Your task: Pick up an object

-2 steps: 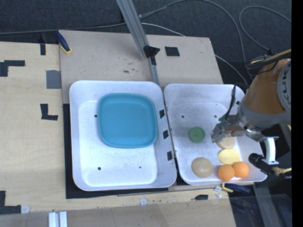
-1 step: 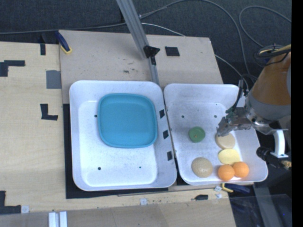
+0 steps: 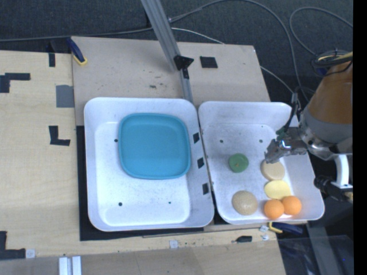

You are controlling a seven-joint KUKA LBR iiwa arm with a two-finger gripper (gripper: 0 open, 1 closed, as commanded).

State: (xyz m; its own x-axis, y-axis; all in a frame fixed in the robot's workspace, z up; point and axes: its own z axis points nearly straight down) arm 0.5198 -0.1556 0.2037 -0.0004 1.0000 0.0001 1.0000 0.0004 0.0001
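The right bin [image 3: 241, 119] holds several small objects: a green round piece [image 3: 238, 163], a pale cream piece [image 3: 273, 170], a yellow piece [image 3: 277, 188], a beige ball [image 3: 245, 202] and two orange balls [image 3: 274, 208] [image 3: 292, 205]. My gripper [image 3: 278, 148] hangs at the right side of this bin, just above the cream piece. Whether it touches that piece is unclear.
The left bin [image 3: 103, 205] carries a blue square plate [image 3: 154, 145]. A grey metal bar [image 3: 166, 33] runs from the top down to the gap between the bins. Cables lie at the upper right. The arm's orange band [image 3: 338, 93] is at the right edge.
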